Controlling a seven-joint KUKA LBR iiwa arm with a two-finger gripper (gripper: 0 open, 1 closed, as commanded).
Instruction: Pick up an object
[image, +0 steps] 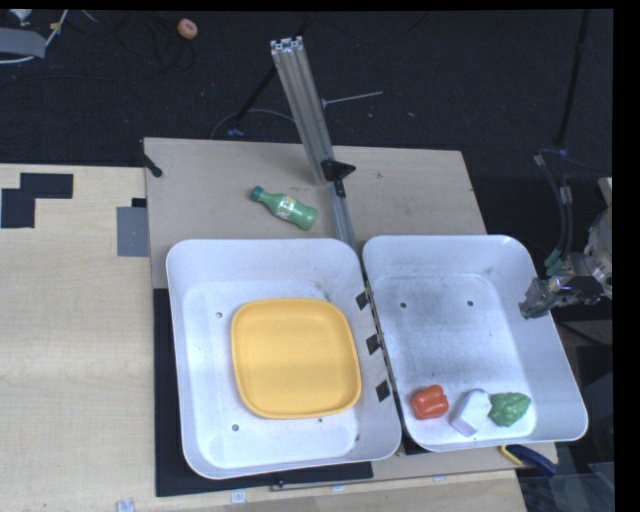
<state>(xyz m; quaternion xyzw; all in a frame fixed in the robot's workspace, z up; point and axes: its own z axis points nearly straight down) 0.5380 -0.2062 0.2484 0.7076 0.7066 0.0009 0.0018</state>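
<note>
In the right bin, three small objects lie along the near edge: a red pepper-like piece, a white block and a green leafy piece. A yellow square plate lies in the left bin. My gripper hovers at the right rim of the right bin, well above and to the right of the three objects. It is small and dark here, with nothing seen in it.
A green bottle lies on the bench behind the left bin. A slanted metal rail rises behind the gap between the bins. Black clips mark the seam between bins.
</note>
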